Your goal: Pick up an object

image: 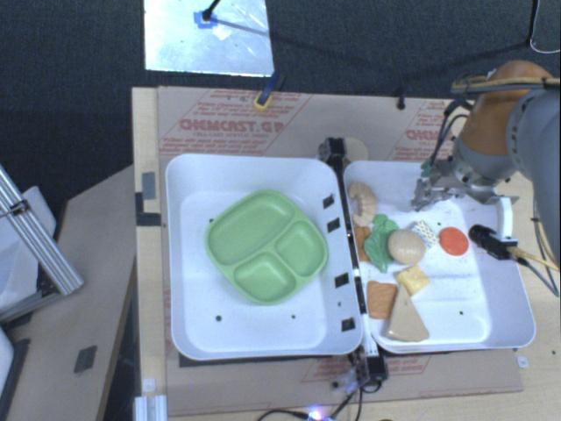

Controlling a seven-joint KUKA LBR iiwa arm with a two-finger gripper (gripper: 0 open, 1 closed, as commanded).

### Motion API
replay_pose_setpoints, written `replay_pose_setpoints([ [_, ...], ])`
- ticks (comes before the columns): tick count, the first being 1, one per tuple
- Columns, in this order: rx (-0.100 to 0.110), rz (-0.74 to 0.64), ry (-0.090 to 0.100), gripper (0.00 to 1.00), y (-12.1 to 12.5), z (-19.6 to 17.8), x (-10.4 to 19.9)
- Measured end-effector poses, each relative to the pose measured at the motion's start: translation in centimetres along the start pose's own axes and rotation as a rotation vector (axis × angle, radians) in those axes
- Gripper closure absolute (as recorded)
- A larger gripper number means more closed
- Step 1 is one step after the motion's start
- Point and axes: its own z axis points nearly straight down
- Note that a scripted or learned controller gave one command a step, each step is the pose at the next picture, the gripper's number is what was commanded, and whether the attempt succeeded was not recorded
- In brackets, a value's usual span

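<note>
The right bin point(504, 318) holds several toy foods. A red-orange disc point(453, 241) lies near its middle right. Left of it are a tan ball point(406, 246), a green leafy piece point(380, 238), a small patterned piece point(426, 231) and a pale croissant-like piece point(363, 201). Nearer the front lie a yellow block point(413, 280), an orange cracker point(380, 299) and a beige wedge point(406, 318). My gripper point(424, 195) hangs over the bin's far part, above and left of the red disc, with nothing visibly between its fingers.
The left bin point(193, 323) holds a green compartment plate point(266, 246). A divider with black clips point(344, 235) separates the bins. The grey arm with its orange band point(500, 112) comes in from the right. A shiny square sheet point(209, 24) lies beyond the bench.
</note>
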Motion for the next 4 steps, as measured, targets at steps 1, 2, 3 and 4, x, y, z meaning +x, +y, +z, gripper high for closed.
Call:
replay_pose_setpoints([
  [1, 0.0, 0.001, 0.0, 1.0, 0.0, -6.4, 0.0],
  [2, 0.002, 0.001, 0.001, 1.0, -0.6, -12.3, 0.1],
  [3, 0.002, 0.001, 0.001, 1.0, -0.5, -12.9, 0.1],
  [4, 0.004, -0.002, 0.002, 1.0, -0.7, -12.0, 4.9],
])
